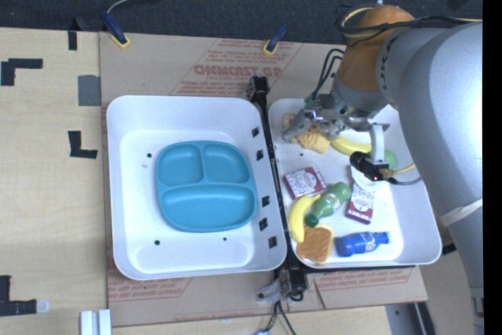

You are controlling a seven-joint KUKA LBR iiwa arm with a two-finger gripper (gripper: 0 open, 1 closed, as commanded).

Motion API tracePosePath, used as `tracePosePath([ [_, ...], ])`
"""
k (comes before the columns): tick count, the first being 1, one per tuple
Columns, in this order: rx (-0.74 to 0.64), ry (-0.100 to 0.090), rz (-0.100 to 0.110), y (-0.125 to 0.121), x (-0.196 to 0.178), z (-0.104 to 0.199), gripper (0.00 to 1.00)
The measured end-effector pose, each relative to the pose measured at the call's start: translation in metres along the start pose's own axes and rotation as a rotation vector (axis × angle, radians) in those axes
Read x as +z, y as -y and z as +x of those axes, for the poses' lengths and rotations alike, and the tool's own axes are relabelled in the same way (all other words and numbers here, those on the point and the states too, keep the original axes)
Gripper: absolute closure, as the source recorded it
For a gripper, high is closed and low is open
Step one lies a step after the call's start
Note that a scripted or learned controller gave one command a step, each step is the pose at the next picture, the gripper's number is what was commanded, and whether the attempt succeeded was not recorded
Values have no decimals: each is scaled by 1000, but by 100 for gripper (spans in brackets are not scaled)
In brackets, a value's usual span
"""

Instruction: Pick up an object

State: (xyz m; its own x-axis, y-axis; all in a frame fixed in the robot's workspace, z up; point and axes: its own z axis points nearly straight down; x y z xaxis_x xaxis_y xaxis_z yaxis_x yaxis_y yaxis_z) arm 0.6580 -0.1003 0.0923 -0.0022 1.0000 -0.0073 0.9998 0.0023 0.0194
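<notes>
**Arm low over the crowded right bin, nothing yet lifted**

Nearest the camera, along the front edge of the right bin, lay a blue bottle on its side and a brown, bread-like piece, the two close together. Just behind them a yellow banana curved against a green bottle, the two touching. Farther back sat two small red-and-white packets, one beside the divider and one toward the arm. Beyond those, near the bin's back corner, a pale waffle-like piece rested just beside a second banana.

The gripper hung over that back corner, right above the waffle-like piece, its dark mechanism cluttered with cables. Whether its fingers were spread or pressed together could not be told, and no object showed between them.

In the left bin lay a blue divided plate, well apart from the arm.

Judged from this, the grasp was at the reaching stage and the risks were plain. The pieces under the tool lay so close that a closing pinch could catch two at once or nudge the banana aside. The waffle-like piece was flat and low, so the fingertips could slide over it, and the nearby bin wall and divider could block one finger.
</notes>
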Motion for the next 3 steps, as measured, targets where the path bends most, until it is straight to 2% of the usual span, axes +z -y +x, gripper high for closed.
tracePosePath([
  [1, -1, 1, -8, -3, -14, 0, 100],
  [2, 0, 6, -5, -2, -15, -3, 0],
  [3, -1, 6, -7, -3, -25, -3, 100],
])
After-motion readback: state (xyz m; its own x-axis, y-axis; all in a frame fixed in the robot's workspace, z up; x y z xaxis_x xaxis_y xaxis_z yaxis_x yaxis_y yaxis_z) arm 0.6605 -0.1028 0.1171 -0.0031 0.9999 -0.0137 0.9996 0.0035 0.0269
